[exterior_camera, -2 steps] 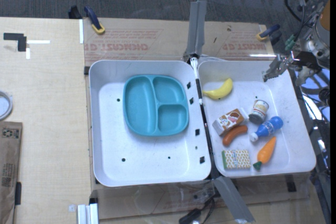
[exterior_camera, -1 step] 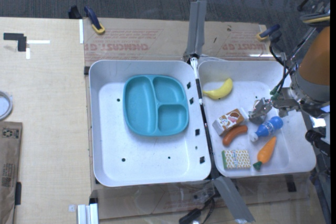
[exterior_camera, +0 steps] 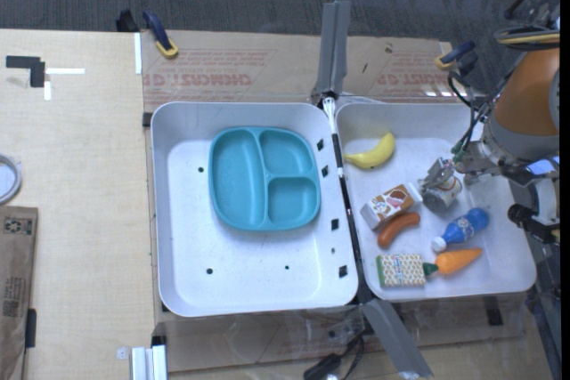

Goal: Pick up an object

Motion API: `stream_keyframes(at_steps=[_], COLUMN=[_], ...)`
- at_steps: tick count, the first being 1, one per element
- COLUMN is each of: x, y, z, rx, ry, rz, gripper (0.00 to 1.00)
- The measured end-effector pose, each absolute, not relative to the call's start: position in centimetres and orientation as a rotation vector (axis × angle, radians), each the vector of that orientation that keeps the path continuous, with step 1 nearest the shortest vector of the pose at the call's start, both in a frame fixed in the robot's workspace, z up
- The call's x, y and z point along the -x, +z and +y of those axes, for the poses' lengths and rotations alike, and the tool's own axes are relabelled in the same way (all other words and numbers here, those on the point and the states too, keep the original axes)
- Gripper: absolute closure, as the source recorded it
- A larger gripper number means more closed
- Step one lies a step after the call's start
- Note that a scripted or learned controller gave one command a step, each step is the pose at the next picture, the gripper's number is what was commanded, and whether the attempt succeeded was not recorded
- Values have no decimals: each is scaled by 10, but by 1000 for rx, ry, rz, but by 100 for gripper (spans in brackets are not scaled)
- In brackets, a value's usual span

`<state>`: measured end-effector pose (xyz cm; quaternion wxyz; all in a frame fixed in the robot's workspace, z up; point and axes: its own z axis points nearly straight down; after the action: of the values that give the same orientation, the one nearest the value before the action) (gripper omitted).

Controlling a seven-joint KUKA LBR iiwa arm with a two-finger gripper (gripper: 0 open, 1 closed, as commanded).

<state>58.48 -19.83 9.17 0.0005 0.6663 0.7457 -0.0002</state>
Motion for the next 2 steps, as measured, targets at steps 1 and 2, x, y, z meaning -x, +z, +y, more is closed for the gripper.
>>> stream_keyframes(at_steps=[1, 2], x=[-585, -585], y=[102, 101], z=[-199, -199], rx=[-2095, -2095], ry=[0, 0], rz=[2337, 2337], gripper=[100, 0])
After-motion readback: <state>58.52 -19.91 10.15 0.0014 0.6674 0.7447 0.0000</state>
